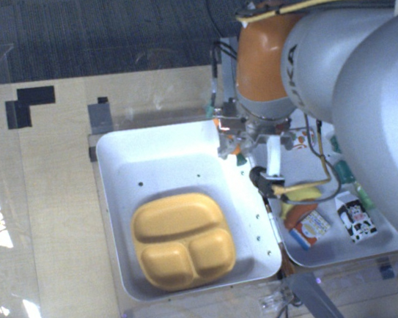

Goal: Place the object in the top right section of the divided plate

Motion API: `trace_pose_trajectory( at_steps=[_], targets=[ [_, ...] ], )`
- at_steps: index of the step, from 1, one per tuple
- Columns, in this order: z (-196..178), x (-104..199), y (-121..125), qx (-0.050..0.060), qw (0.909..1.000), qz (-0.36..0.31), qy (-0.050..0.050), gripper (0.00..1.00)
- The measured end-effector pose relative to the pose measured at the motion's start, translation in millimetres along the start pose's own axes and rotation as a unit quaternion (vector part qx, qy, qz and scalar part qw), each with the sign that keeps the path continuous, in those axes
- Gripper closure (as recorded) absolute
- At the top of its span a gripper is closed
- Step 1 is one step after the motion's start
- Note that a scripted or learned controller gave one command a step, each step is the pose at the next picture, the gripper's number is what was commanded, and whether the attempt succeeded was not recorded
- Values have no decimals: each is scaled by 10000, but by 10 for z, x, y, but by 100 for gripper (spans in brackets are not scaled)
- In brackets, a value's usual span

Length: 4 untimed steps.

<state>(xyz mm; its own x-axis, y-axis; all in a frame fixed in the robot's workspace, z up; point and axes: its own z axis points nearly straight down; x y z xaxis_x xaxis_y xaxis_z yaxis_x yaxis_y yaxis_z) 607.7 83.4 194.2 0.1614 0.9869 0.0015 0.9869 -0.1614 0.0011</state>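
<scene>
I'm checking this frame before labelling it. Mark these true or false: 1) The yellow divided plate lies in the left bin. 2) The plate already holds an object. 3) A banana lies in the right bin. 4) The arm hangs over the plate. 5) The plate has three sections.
1) True: the yellow divided plate lies in the left bin.
2) False: its sections are bare.
3) True: a banana lies in the right bin among other small items.
4) False: the arm is over the right bin, near the wall between bins.
5) True: one wide, two small.

Yellow divided plate (183, 238) in left bin (124, 203)
</scene>
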Motion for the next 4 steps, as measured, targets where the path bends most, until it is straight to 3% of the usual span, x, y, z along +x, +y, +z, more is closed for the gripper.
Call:
trace_pose_trajectory(
  at_steps=[1,2,3,4],
  targets=[
    [1006,396,-428,-20,9991,434,4,100],
    [1012,366,-419,-28,9990,455,-16,0],
    [1057,561,-539,-30,9582,2860,24,0],
    [1069,940,-150,-33,9673,2537,22,0]
  ],
)
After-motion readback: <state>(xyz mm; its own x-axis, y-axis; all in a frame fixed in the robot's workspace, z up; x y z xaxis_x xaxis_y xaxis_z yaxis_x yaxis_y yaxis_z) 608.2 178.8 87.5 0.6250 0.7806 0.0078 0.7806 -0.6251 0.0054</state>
